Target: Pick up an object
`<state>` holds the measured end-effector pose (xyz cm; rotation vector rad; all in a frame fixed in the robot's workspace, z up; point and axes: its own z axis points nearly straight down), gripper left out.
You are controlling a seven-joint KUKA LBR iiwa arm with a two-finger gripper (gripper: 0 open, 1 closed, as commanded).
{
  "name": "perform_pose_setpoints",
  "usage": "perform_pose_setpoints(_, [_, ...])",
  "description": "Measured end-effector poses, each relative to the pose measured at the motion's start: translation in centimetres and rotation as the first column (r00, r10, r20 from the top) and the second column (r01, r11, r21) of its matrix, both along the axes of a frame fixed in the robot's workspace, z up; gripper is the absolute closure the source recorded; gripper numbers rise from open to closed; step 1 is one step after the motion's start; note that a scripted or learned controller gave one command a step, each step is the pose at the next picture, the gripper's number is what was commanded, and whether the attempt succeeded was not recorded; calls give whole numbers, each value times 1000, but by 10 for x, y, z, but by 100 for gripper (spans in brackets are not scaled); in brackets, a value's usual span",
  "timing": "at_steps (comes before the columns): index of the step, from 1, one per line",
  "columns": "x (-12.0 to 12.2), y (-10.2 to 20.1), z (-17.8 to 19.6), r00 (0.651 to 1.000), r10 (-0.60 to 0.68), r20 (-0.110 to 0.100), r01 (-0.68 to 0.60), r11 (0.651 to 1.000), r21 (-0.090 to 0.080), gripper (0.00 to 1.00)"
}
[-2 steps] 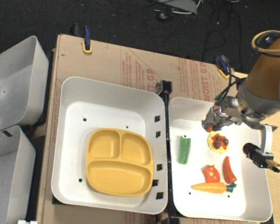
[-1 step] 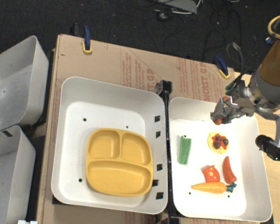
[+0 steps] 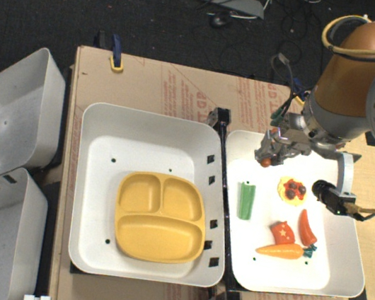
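The gripper (image 3: 270, 155) hovers over the right bin's (image 3: 337, 280) far corner, poised to descend; its grip can't be told.

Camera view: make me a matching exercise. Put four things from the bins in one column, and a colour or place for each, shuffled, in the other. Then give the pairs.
Things:
1. divided tray
2. green stick
3. carrot
4. pincer

Descriptions:
A. orange, lying near the right bin's front edge
B. yellow, alone in the left bin
C. over the right bin's back left corner
D. upright in the picture, near the right bin's left wall

Pairs: 1-B, 2-D, 3-A, 4-C
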<state>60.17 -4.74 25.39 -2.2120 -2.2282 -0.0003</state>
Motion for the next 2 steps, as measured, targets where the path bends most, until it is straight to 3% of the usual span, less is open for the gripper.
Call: perform_pose_setpoints(2, [-28,113,-18,1000,-1,-2,1,1000,-1,100])
